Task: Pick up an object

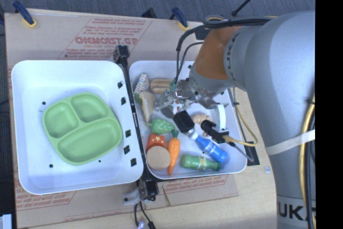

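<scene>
**Jaws low in the right bin, their state unclear**

The jaws sit low in the upper middle of the right bin (pixel 230 170), beneath the orange band (pixel 214 53) of the arm (pixel 268 78). The wrist and its fittings cover them, so I cannot tell how far open they are. I also cannot tell whether they hold or touch anything. Nothing shows plainly between them.

The objects to pick all lie in that right bin. Just left of the jaws are a tan bread roll (pixel 159 85) and a pale yellow cone (pixel 147 105). A small striped piece (pixel 141 83) lies at the bin's top left corner. Below the jaws is a green leafy piece (pixel 162 126), then a red piece (pixel 156 140) touching a round tan disc (pixel 158 158). A carrot (pixel 173 154) stands just beside the disc. A green bottle (pixel 199 162) lies along the near wall, and a blue bottle (pixel 210 148) lies tilted above it. A tan ridged piece (pixel 199 118) is partly hidden by the robot and is hard to make out.

The left bin (pixel 32 88) holds a green divided plate (pixel 80 128). Both bins rest on a printed cardboard sheet (pixel 107 35) on the counter. The arm's bulk hides the right bin's far right side.
</scene>
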